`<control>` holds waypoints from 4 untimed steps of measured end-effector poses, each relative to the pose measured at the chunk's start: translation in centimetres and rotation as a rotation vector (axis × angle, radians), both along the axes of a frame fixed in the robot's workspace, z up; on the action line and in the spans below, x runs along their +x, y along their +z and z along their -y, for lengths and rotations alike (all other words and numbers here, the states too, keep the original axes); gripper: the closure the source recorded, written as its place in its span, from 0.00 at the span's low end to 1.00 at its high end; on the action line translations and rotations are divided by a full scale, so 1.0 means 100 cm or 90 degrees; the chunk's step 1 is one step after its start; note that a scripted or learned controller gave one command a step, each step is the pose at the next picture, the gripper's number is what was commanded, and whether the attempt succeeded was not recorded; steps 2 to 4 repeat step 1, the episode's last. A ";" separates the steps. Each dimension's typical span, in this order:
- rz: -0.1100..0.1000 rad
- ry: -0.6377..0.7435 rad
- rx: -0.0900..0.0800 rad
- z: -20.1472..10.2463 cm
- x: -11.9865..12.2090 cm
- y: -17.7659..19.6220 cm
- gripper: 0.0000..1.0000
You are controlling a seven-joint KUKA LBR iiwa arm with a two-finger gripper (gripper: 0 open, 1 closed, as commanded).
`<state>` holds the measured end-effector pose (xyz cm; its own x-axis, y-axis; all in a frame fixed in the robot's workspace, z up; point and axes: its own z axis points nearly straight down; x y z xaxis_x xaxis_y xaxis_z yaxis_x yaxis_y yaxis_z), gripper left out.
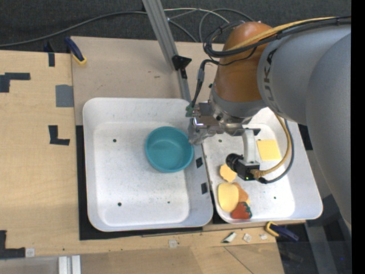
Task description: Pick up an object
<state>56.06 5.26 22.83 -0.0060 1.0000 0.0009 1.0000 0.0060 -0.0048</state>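
Looming closest, the grey arm [322, 90] comes in from the right, and its orange band [245, 61] hangs over the far edge of the right bin [296, 207]. Below the band, the gripper [197, 131] sits low over the divide between the two bins, just beside the bowl's right rim. From this angle I cannot tell whether the gripper is open or closed, and nothing can be seen held in it.

A teal bowl [168, 148] stands upright in the left bin [114, 204], close to that bin's right edge and about midway between its far and near edges. Its hollow faces up and holds nothing that can be made out.

In the right bin, a flat yellow square [268, 149] lies near the middle, towards the right edge. A small yellow piece [227, 173] lies by the left edge. Nearer the near-left corner is a pale yellow lump [227, 196], with an orange thing [243, 196] touching its right side and a red thing [242, 212] just in front of both.

On the bench [34, 153], one blue clamp [77, 51] sits beyond the left bin's far-left corner, and another [278, 230] lies by the right bin's near edge. A grey pole [162, 33] slants down to the left bin's far-right corner.
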 end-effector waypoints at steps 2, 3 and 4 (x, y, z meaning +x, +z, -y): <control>-0.001 0.000 0.000 -0.043 -0.036 -0.009 1.00; -0.001 0.000 0.000 -0.043 -0.036 -0.009 1.00; -0.001 0.000 0.000 -0.043 -0.036 -0.009 1.00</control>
